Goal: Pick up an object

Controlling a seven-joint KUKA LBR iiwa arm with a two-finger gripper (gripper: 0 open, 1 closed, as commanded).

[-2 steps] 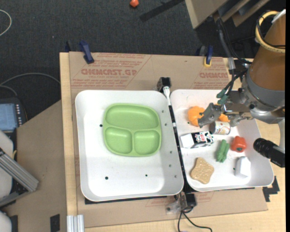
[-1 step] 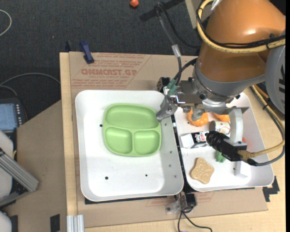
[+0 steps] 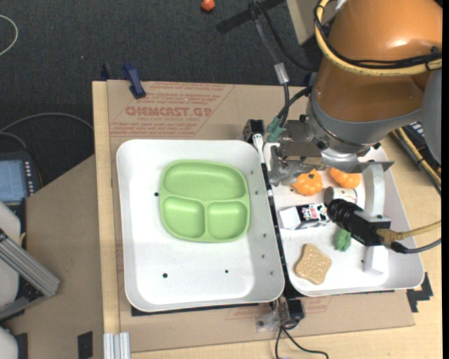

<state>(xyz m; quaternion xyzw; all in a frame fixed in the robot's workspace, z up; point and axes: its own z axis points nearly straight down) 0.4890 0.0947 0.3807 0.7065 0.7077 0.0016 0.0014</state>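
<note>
The hand (image 3: 303, 163) is hovering over the small orange toy pumpkin (image 3: 307, 184) in the right shallow white bin (image 3: 393, 277) — nothing lifted yet, its grip state unclear.

A: Floor? Dark grey carpet (image 3: 63, 42), low pile, with thin cables (image 3: 42, 123) looping across it at left.

B: Bench surface?

A: Brown board (image 3: 175, 105) printed with red lettering, corners squared, resting over the carpet. A blue clip (image 3: 133, 80) sits at its far left edge.

B: Anything loose on the floor?

A: One small orange piece (image 3: 207, 5) at the top edge. A lit screen (image 3: 12, 179) at far left, aluminium framing (image 3: 28, 270) below it. Lighting even, overhead; soft shadows.
</note>
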